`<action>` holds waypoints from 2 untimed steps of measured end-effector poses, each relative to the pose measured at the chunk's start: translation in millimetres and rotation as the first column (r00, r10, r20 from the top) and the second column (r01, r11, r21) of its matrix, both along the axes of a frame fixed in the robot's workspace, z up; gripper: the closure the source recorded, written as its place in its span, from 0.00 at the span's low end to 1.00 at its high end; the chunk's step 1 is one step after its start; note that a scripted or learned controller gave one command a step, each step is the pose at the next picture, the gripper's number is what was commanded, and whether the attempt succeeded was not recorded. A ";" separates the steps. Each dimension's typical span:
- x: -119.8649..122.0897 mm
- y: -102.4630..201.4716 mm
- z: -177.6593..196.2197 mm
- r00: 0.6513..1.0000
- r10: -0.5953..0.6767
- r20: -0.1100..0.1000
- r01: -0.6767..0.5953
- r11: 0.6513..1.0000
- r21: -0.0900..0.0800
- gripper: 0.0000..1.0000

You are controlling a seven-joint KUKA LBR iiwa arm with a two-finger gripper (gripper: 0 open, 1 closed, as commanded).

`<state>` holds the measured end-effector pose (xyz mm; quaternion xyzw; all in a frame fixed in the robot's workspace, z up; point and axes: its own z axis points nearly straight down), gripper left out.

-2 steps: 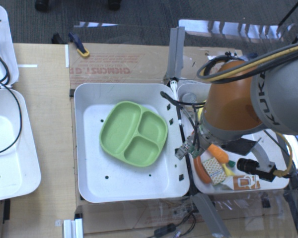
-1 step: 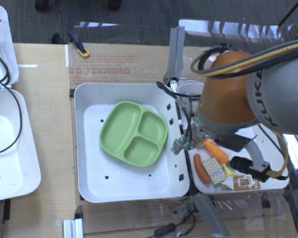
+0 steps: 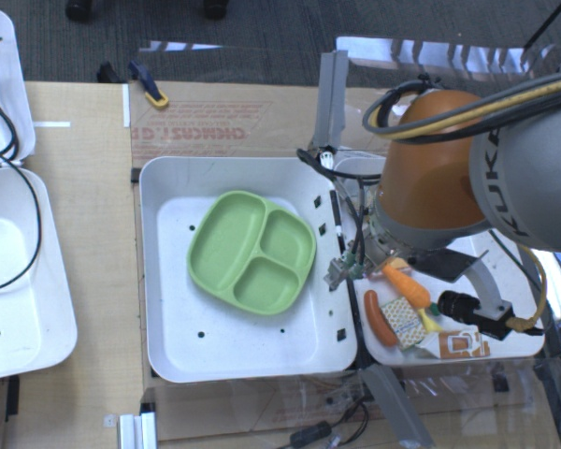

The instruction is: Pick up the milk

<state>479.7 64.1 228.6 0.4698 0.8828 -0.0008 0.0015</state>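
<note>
The milk [image 3: 464,344] looks like a small white carton with orange print, lying flat at the front of the right bin [image 3: 421,357]. My arm's orange band and grey wrist hang over that bin and hide much of it. My gripper [image 3: 346,267] is low at the bin's left wall, left of an orange carrot [image 3: 408,286] and well to the upper left of the milk. Nothing is visibly held in it.
A red sausage [image 3: 378,317] and a checked yellow-grey food piece [image 3: 404,324] lie between the gripper and the milk. A black cable fitting [image 3: 467,307] sits just above the milk. A green divided plate [image 3: 252,251] lies in the left bin [image 3: 168,344].
</note>
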 end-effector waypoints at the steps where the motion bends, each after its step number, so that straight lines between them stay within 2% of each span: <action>1: 1.1 -1.0 8.5 1.000 0.001 0.000 -0.001 1.000 -0.002 1.00; 2: 2.1 -2.0 16.9 1.000 0.001 0.000 -0.001 1.000 -0.004 1.00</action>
